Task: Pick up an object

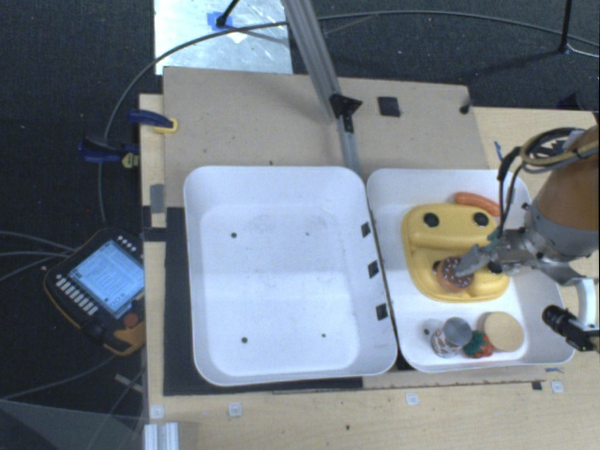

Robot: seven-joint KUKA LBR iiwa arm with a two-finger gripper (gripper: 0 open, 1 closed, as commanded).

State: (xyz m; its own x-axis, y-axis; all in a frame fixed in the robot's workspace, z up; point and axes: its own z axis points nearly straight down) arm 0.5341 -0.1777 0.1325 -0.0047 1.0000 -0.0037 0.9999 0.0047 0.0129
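Two shallow white plastic bins sit side by side on the tan board surface [281,120]. The left bin [202,251] shows just bare floor with a few small dark dots. The right bin [389,279] holds the objects, six as far as can be counted.

One large yellow plastic toy [441,232], with two dark round spots on its upper part, lies in the middle of the right bin. One small brown ring-shaped piece with a speckled top [453,273] rests on the yellow toy's lower half. One thin orange stick [477,200] lies just beyond the yellow toy's upper edge, near the bin's far wall. Along the near wall sit one grey round metal-looking piece [456,330], one flat tan disc [503,331], and one small green and red item [480,347] between them, all close together; their exact shapes are too small to tell.

The single grey arm [562,214] reaches in from the right. Its tool [478,262] hangs over the lower right part of the yellow toy, just beside the brown ring. How far apart its tips stand cannot be told, and nothing is visibly gripped.

One handheld control pendant with a lit blue screen [101,284] lies on the dark floor to the left.
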